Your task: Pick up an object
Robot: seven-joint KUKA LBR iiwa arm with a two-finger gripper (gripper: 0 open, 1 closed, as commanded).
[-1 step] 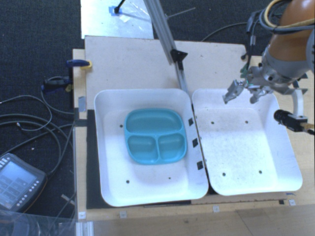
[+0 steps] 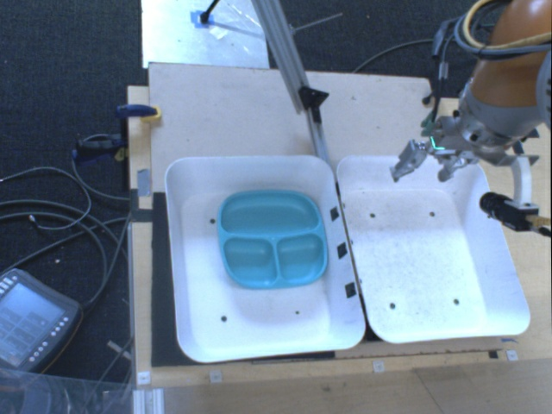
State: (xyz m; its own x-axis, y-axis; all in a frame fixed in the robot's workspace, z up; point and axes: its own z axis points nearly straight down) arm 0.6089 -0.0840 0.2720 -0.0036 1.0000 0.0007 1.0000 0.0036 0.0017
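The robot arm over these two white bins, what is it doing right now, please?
The arm's gripper hangs over the far edge of the right bin, with nothing between its fingers. The one thing to pick up, a blue divided plate, lies flat in the left bin, away from the gripper. So the pick is not yet done.

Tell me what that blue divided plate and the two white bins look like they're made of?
The blue divided plate looks like moulded plastic: uniform teal colour, soft sheen, rounded compartment walls. The left bin and right bin seem thin formed plastic too, matte white with rounded corners and dark scuff specks, though coated metal can't be ruled out.
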